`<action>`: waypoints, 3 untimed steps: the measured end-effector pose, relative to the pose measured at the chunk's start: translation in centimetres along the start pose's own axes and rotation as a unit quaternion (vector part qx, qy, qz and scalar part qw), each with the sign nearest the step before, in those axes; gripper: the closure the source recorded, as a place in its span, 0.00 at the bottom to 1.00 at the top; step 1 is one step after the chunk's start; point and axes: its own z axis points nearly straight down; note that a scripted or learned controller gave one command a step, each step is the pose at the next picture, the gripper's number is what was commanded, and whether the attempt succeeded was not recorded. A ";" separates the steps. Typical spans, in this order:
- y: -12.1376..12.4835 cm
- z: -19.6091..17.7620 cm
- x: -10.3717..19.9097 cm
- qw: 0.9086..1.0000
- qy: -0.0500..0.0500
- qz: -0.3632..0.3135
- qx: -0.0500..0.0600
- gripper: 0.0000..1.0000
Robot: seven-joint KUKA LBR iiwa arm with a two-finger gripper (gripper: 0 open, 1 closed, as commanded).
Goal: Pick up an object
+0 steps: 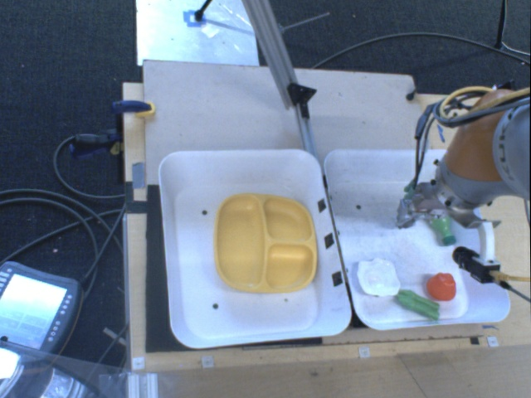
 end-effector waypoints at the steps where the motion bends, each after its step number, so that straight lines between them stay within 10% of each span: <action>1: 0.2 -6.4 0.3 1.000 -0.001 -0.003 -0.002 1.00; 3: -0.9 -11.2 6.0 1.000 0.001 -0.006 0.002 1.00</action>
